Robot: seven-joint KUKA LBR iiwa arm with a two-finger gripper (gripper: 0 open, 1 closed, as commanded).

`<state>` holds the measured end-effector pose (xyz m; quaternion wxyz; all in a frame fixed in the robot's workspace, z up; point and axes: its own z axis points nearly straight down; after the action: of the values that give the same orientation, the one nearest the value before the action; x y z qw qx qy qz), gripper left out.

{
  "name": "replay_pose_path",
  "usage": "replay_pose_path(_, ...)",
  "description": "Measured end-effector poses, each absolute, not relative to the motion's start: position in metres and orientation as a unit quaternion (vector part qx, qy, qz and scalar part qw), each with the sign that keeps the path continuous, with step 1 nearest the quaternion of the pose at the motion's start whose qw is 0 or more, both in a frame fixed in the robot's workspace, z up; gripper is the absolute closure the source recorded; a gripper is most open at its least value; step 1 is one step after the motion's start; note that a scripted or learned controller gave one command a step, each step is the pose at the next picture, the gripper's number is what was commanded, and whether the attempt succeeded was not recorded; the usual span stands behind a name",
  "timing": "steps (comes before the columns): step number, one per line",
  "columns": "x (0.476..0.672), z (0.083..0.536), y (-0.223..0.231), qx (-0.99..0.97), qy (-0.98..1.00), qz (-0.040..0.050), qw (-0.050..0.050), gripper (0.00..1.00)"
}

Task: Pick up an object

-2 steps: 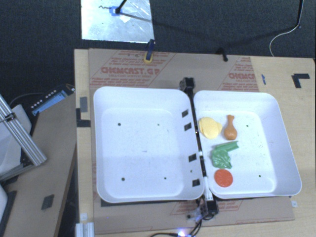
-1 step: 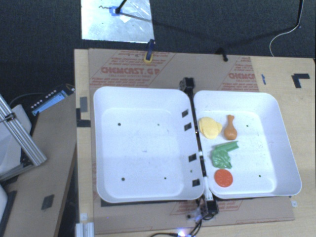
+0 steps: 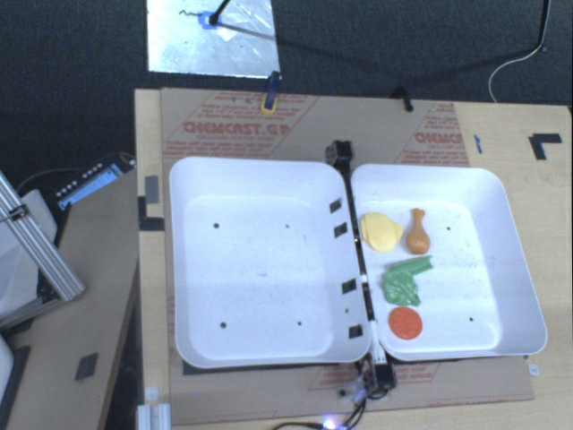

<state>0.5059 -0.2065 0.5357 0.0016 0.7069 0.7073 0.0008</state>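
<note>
Lying across the middle of the frame, a brown printed cardboard sheet (image 3: 233, 124) covers the bench and bears the two white bins side by side, their inner walls touching along a seam lined with small black clips (image 3: 340, 230). The left bin (image 3: 260, 267) shows only its bare floor with a few dark dots. The right bin (image 3: 483, 267) holds all four objects, gathered in its left half near the seam. A shiny silver sheet (image 3: 192, 34) lies on the dark floor at the upper left of the frame, well apart from the bins. Among the objects, the green crumpled piece (image 3: 405, 281) sits centrally, the pale yellow rounded item (image 3: 380, 232) lies above it, closest to the seam, the orange drumstick-shaped toy (image 3: 418, 231) stands just beside the yellow one on its right, and the red disc (image 3: 406, 323) lies below the green piece. Whether the gripper is open or closed cannot be told
</note>
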Motion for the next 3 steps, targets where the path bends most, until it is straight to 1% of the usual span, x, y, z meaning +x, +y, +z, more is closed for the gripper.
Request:
replay_pose_path(1, 0.4891, 0.5356, -0.2063, 0.707, 0.708, 0.0009, 0.002, 1.0)
replay_pose_path(3, 0.4869, 0.5353, -0.2059, 0.706, 0.708, 0.0008, 0.002, 1.0)
